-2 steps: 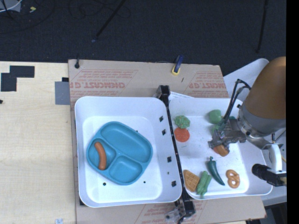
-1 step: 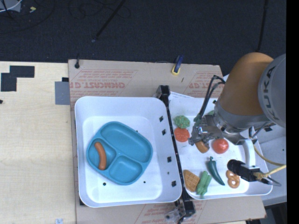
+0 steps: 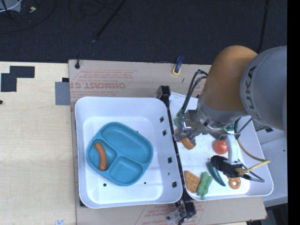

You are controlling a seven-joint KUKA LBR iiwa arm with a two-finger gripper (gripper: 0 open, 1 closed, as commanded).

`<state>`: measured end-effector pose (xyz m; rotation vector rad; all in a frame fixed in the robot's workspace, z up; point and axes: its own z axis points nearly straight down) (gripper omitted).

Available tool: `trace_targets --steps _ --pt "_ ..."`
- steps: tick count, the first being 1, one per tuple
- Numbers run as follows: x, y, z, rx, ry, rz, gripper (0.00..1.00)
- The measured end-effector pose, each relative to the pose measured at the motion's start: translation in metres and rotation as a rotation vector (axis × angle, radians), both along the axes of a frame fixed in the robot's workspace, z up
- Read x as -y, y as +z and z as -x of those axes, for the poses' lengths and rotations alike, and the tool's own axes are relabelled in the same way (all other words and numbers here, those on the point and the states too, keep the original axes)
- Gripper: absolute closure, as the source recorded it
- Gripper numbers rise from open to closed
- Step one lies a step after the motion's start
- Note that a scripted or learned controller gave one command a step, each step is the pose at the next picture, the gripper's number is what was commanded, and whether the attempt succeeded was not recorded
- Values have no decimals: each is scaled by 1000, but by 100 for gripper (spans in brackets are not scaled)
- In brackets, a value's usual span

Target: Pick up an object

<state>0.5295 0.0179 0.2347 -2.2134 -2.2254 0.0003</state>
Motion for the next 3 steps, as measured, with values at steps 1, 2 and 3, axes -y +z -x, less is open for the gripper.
trace_targets --steps 1,2,3 --pt "-49 3 -17 0 0 0 100" --pt "-48 -16 -26 -4 -4 3 100" --pt "-53 -10 -28 -1 -4 2 100"
